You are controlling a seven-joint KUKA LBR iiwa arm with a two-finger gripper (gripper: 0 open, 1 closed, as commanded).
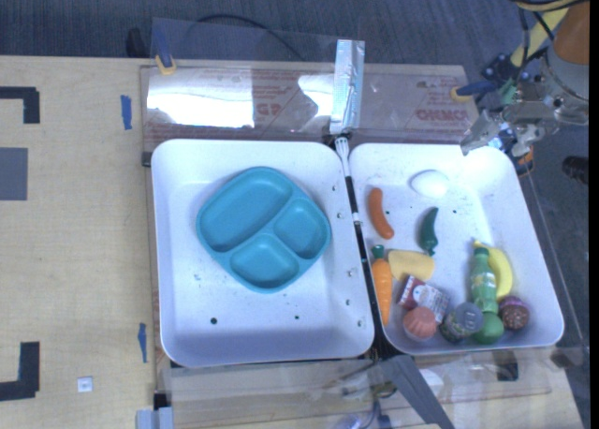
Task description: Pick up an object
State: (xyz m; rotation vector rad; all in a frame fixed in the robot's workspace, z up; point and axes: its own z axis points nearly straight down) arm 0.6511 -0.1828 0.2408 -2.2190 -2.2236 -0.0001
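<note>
The end effector (pixel 510 132) hangs above the far right corner of the right bin (pixel 538 230); whether it is open, or grips anything, cannot be told. The toy foods lie toward the near edge and leftward from it. The nearest, a green pepper (pixel 429 230), has its long axis running roughly near-to-far.

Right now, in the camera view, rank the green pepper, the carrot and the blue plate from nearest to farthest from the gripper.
The gripper sits above the right bin's far right corner.
1. Green pepper, mid right bin.
2. Carrot, right bin's left edge.
3. Blue plate, left bin.
</note>
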